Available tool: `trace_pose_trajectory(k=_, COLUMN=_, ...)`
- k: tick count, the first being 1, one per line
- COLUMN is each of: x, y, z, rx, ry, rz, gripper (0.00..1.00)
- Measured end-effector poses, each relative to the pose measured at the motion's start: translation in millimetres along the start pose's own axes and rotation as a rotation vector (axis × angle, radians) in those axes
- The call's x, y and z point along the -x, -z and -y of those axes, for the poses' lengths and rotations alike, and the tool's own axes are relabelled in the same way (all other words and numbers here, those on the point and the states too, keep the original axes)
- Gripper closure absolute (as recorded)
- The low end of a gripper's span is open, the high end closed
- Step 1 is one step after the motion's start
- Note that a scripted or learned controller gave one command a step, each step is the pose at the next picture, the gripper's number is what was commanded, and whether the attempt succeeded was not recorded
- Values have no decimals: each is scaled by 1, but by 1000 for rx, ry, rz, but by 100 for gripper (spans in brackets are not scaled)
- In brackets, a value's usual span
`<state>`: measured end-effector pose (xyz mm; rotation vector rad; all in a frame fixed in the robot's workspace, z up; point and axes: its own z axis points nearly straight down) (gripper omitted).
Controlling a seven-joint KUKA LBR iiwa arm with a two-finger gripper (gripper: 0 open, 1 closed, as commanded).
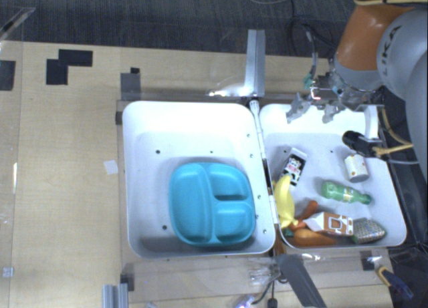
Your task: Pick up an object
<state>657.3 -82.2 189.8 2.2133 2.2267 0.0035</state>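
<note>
- Arm's reaching in from the right, gripper [313, 107] hovering over the right bin's [386, 186] back edge, fingers spread, nothing between them.
- Banana [284, 200] and what's probably a green bottle [344, 193] are lying well below it.

Light wooden bench [60, 186], pale tan top, dark carpet beyond far edge. Two shallow white plastic bins side by side on it: left bin [144, 166], right bin [388, 200], touching along shared middle rim. Upright grey metal post [255, 59] at far end of seam between bins. Black L-shaped tape mark [67, 65] near far left; second black mark [5, 75] at left edge. Small pale tape square [110, 166] just left of left bin.
</note>
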Motion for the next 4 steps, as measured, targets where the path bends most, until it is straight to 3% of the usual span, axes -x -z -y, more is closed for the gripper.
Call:
trace_pose_trajectory(k=1, x=1, y=-76, z=31, rx=-1, ry=63, rz=0, gripper=0)
trace_pose_trajectory(k=2, x=1, y=-100, z=91, rx=11, ry=-32, rz=0, gripper=0)
trace_pose_trajectory(k=3, x=0, y=-88, z=88, rx=17, ry=-32, rz=-1, gripper=100)
trace_pose_trajectory(k=4, x=-55, y=-5, z=74, rx=0, ry=-402, rz=0, gripper=100)
